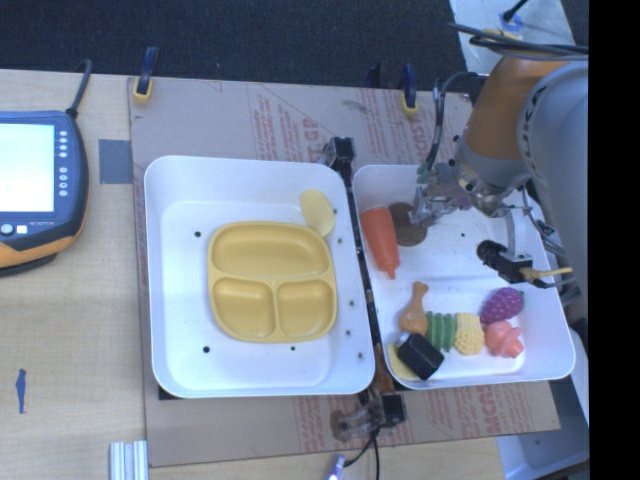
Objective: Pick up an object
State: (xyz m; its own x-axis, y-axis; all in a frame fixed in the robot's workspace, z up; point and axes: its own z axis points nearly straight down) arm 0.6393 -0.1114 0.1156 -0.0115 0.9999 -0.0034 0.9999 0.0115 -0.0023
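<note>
Wooden counter carrying a cardboard sheet with two shallow white bins side by side. Left bin holding a yellow divided tray at its centre and a pale yellow piece by the tray's far right corner. Right bin with toy food gathered along its near edge and left side. Grey arm with orange band reaching over the right bin's far right corner. Teach pendant at the counter's left edge. End effector low over the right bin's far left part, just beside a small brown object; finger spread not discernible, nothing visibly held. Orange carrot along the bin's left wall. Along the near edge, from left: black block, brown drumstick, green piece, yellow corn, purple grapes, pink piece.
</note>
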